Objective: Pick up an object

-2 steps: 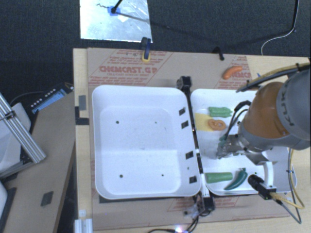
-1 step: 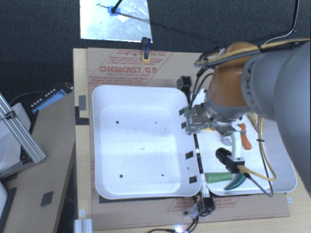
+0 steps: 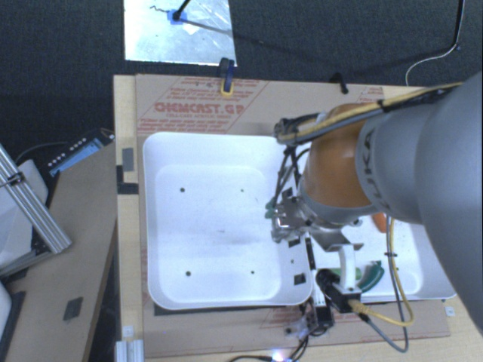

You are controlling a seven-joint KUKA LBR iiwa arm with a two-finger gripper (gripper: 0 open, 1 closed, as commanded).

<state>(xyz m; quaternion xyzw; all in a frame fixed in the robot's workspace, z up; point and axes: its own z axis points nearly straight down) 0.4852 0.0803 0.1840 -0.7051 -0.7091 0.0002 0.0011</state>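
**A:** Green object [image 3: 371,276], where is it lying?

**B:** It is lying in the right bin [image 3: 413,256], near the front rim. A small orange thing [image 3: 379,221] is peeking out from under my arm, further back in the same bin.

**A:** And your hand?

**B:** My hand [image 3: 293,229] is hanging low over the wall where the two bins are meeting, just beside the left bin [image 3: 211,225]. My own wrist is covering it, so I cannot tell whether it is spread or pressed together.
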